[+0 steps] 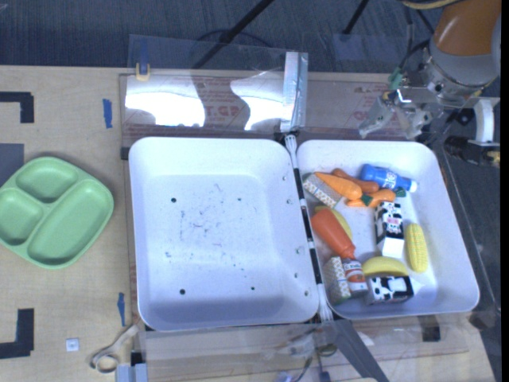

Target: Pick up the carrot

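Carrot [343, 185] lies at the right bin's [453, 237] eleven o'clock among other toy foods; our gripper [395, 118] hangs beyond the bin's twelve o'clock rim, fingers apart, holding nothing.

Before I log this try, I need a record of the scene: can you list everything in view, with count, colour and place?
bins: two, white, side by side on the bench
carrot: one, orange, upper part of the right bin
blue bottle: one, blue, top of the right bin
corn cob: one, yellow, right side of the right bin
banana: one, yellow, lower part of the right bin
orange bottle: one, orange-red, left side of the right bin
divided plate: one, green, on the bench left of the bins
arm: one, grey and orange, top right, above the right bin's far edge
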`<act>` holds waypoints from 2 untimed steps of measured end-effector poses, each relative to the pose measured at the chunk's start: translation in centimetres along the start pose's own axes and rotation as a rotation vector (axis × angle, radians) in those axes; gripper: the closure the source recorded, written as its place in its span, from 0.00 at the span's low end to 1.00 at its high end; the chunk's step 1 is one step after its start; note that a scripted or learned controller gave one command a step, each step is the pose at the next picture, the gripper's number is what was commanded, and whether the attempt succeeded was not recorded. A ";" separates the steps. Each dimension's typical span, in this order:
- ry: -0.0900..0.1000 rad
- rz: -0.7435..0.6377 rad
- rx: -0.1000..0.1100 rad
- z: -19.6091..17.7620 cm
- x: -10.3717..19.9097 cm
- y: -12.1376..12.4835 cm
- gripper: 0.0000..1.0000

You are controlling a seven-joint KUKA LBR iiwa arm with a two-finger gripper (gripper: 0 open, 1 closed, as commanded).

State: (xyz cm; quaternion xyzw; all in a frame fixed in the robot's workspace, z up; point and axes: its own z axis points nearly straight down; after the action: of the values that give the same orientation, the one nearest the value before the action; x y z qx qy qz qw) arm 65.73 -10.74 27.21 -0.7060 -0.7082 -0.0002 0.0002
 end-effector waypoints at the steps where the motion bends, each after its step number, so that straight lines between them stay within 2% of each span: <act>1: 0.000 -0.190 -0.001 9.4 1.3 -4.2 0.00; 2: -0.002 -0.224 -0.004 14.5 -6.8 0.8 0.00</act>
State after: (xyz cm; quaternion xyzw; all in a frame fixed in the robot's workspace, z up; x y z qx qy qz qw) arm 66.57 -17.49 12.69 -0.6225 -0.7826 -0.0006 -0.0019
